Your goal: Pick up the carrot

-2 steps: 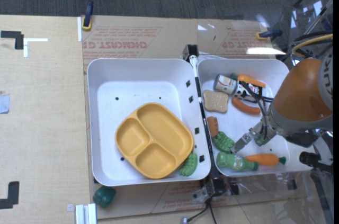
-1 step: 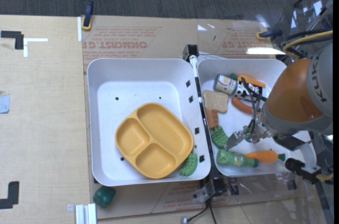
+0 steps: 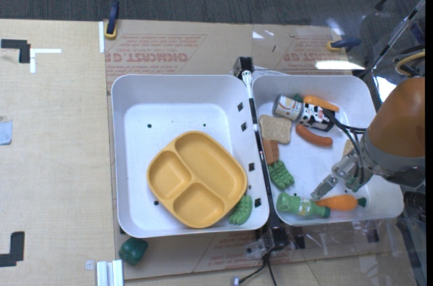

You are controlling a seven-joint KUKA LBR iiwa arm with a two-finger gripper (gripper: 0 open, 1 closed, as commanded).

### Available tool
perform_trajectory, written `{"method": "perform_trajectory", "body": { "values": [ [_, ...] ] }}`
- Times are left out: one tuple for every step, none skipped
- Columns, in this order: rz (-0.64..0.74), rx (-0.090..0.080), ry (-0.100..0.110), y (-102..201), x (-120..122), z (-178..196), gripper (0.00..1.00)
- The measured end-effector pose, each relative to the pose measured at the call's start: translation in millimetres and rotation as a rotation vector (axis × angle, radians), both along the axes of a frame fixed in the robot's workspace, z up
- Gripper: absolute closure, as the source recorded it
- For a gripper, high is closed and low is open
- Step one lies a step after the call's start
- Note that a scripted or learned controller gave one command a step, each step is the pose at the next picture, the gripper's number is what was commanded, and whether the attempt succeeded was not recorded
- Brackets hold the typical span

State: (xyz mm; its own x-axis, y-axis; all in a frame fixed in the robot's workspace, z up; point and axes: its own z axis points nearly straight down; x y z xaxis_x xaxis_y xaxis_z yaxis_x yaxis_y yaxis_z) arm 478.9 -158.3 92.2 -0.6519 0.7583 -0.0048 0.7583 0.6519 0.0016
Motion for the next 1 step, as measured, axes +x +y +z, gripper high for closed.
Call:
{"method": "perform_trajectory", "body": {
  "values": [
    [0.462, -0.002, -0.003, 14.1, 1.8, 13.8, 0.0]
  ]
}}
